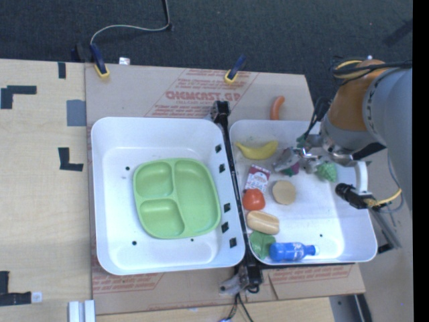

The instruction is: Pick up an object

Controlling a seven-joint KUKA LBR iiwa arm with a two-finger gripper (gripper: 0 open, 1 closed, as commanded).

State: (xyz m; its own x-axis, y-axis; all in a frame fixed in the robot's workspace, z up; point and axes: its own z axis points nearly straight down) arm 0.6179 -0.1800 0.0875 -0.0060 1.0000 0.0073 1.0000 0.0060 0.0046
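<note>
The jaws are too blurred to tell their spread; the gripper (293, 161) is hovering in the right bin (348, 243), right of the banana (257, 149), above the round cookie (284, 192), beside the green object (327, 172)

Two white bins (107, 180) sit side by side. One green plate (177, 198), one banana (257, 149), one tomato (253, 199), one hot dog (263, 221), one blue bottle (290, 251), one round biscuit (284, 192), one red packet (257, 178).
</note>
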